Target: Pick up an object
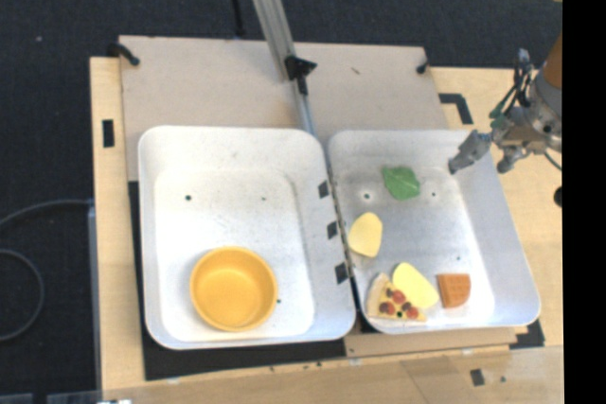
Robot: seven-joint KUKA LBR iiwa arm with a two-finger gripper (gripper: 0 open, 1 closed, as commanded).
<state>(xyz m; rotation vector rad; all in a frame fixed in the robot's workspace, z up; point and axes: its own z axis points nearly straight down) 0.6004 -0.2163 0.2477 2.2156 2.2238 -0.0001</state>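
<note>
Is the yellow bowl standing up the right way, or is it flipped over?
Right way up. The yellow bowl sits in the left bin with its round opening facing up, and you can see down to its bottom.

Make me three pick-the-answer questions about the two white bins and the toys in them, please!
1. Where is the yellow bowl?
A. In the left bin
B. In the right bin
C. On the bench outside the bins

2. What colour is the piece nearest the gripper?
A. Orange
B. Green
C. Blue

3. Which way up does the bowl sit?
A. Upside down
B. On its side
C. Upright, open side up

Answers:
1. A, since the bowl sits in the left bin's near part.
2. B, since the green piece lies highest in the right bin, close under the gripper at that bin's far right rim.
3. C, since you can look down into its hollow.
</note>
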